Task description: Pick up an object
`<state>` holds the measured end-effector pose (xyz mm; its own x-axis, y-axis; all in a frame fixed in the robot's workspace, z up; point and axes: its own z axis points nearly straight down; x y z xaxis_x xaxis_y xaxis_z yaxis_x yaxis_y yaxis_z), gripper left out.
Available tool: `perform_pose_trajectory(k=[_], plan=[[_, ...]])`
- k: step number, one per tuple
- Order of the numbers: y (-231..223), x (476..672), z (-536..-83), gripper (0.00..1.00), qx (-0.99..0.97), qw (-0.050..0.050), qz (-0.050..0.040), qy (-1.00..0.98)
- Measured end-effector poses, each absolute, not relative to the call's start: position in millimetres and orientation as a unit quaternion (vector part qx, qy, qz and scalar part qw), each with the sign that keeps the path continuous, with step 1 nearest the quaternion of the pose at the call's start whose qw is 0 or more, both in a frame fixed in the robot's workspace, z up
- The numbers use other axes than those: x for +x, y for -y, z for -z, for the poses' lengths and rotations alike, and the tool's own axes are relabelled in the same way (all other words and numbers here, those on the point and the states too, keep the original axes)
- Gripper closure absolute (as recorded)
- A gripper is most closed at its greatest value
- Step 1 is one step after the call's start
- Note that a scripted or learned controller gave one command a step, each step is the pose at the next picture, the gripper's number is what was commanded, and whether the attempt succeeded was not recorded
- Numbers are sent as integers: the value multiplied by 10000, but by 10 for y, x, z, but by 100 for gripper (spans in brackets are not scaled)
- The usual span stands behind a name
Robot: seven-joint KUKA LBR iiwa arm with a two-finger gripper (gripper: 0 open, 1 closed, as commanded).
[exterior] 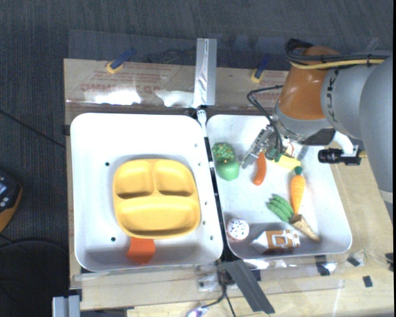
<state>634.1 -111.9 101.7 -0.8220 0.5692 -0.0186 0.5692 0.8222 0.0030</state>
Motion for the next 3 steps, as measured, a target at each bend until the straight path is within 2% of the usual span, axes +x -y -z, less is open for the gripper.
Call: perform_pose_trajectory(k=[1, 2, 3], plan=[[320, 6247, -1842, 100, 3412, 12, 3, -9400], [324, 6245, -1839, 0, 3415, 9, 8, -9399], [481, 5700, -1834, 0, 4023, -3, 2, -9155]])
